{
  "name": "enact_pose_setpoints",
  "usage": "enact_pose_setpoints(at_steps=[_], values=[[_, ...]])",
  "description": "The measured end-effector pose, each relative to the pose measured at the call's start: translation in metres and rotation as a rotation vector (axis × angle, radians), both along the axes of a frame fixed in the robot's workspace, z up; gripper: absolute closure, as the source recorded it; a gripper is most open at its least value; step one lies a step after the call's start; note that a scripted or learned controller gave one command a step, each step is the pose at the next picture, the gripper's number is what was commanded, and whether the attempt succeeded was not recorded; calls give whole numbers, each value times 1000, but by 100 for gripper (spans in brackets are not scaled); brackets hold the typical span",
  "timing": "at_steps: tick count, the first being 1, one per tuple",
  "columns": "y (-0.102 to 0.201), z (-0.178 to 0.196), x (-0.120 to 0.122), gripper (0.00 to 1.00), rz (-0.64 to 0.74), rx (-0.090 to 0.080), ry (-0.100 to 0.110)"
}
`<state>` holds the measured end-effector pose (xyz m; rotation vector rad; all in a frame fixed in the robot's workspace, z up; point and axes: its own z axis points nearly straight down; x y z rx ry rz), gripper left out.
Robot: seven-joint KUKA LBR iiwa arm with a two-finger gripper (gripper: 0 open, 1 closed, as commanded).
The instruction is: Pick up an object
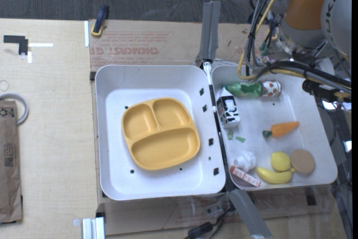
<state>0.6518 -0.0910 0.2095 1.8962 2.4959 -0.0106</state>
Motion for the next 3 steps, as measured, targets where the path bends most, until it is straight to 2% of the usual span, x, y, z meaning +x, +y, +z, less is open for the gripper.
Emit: enact_pose_setpoints(at_steps=[1, 2, 3], values=[[0, 9, 1, 100, 3, -3, -1], [67, 172, -9, 100, 58, 7, 2], [115, 53, 7, 100, 265, 8, 4]])
